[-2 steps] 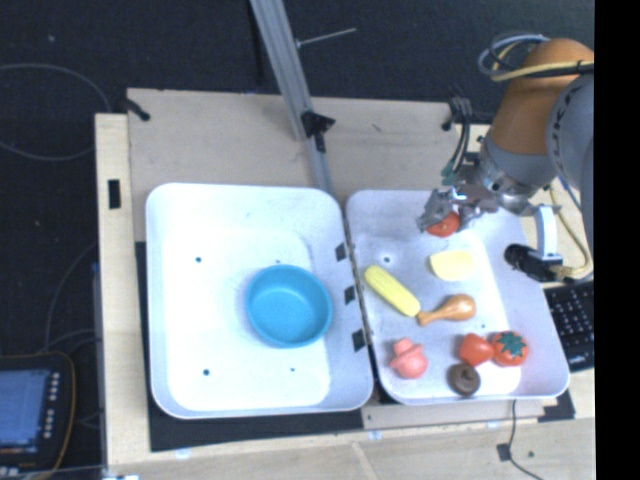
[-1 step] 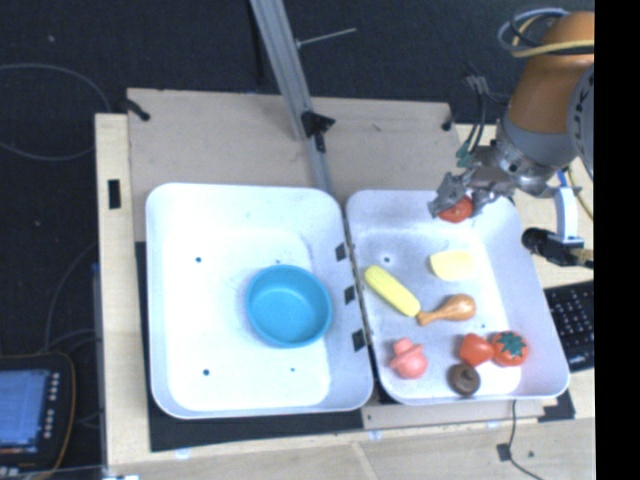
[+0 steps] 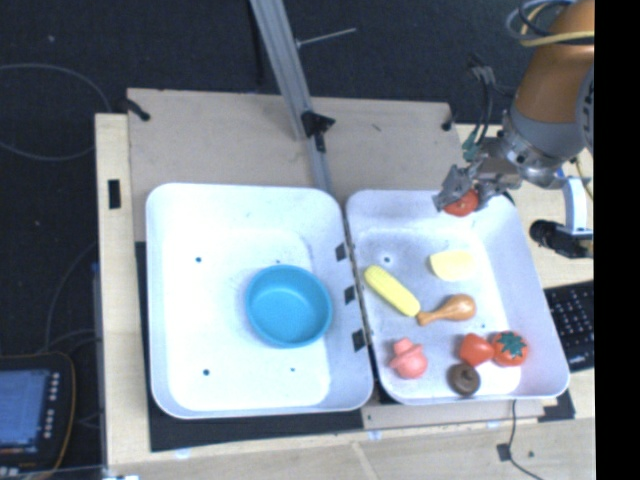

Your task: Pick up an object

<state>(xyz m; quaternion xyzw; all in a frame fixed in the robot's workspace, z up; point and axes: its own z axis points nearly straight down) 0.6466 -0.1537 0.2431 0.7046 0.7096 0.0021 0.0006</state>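
Red toy object (image 3: 461, 205) sits in the grip of the claw (image 3: 461, 196) over the far edge of the right bin (image 3: 530, 258), near that bin's far right corner. The claw's dark fingers are clamped on it from either side, with its rounded red body showing just below them. Whether it hangs clear of the bin rim or touches it cannot be told from this slant. Behind the claw the grey wrist rises into the arm's orange band (image 3: 551, 83) at the upper right, with loops of cable above.

Further into the right bin, a pale yellow rounded piece (image 3: 451, 264) lies near the middle, well apart from the claw. To its left a yellow banana-like toy (image 3: 391, 291) lies on a slant, and just beside that a brown drumstick-shaped toy (image 3: 448, 311) points toward it. Along the near side lie a pink toy (image 3: 407, 359), a dark brown round piece (image 3: 464, 379), and two red toys close together: a plain red one (image 3: 475, 349) and a red one with a green top (image 3: 508, 348).

The left bin (image 3: 200, 228) touches the right one along their shared edge and holds a blue bowl (image 3: 288, 305), upright, a little right of its centre.

Both bins rest on the tabletop (image 3: 200, 138). A grey metal rail (image 3: 285, 68) runs slantwise from the top of the view down to the gap between the bins. A black keyboard (image 3: 572, 320) lies at the right edge, and a small lit screen (image 3: 30, 408) sits at the lower left.
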